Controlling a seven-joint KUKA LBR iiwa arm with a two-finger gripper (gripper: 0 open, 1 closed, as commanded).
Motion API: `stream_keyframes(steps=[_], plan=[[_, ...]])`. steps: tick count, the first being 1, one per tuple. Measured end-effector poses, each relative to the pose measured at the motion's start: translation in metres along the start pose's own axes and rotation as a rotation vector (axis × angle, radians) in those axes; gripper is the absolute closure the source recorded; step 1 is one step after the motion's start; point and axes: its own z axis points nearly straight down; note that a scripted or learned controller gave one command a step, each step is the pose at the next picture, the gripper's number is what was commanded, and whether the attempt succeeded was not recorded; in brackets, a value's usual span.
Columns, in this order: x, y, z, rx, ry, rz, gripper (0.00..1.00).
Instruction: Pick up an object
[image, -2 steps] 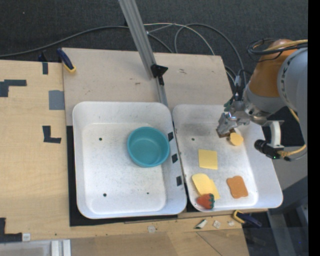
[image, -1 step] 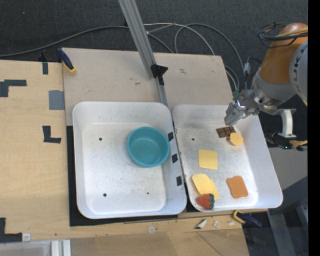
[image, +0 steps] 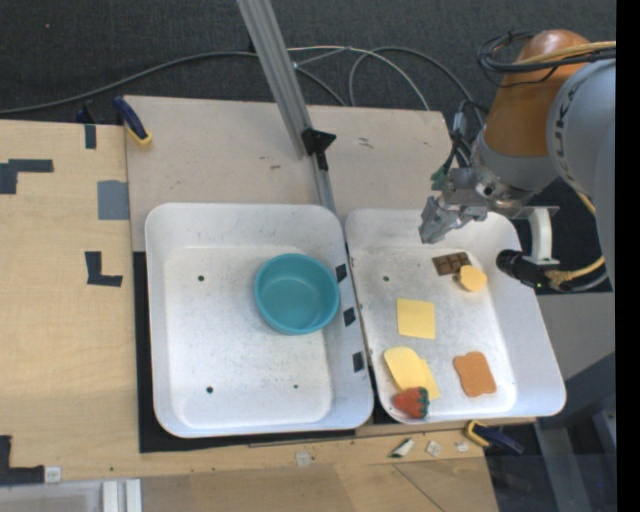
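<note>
Strawberry (image: 411, 402), yellow pieces (image: 410, 368) and orange piece (image: 474, 374) nearest, well below end effector (image: 437, 224). Brown block (image: 450, 264) just beneath it, untouched. Teal bowl (image: 295, 292) off left. Finger opening impossible to tell.

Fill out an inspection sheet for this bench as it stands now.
Surface: wooden bench bearing left bin and right bin.
Job's things: right bin holds brown block, round yellow piece, yellow square, yellow slab, orange piece, strawberry.
Clutter: teal bowl in left bin.
Grippers: gripper above right bin's far edge; nothing seen held.
Cables: black cables behind the bench.
Surroundings: slanted metal pole.
</note>
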Motion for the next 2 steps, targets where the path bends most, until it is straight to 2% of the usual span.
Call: stream_keyframes(steps=[2], plan=[[0.111, 0.017, 0.018, 0.003, 0.0, 0.0, 1.0]])
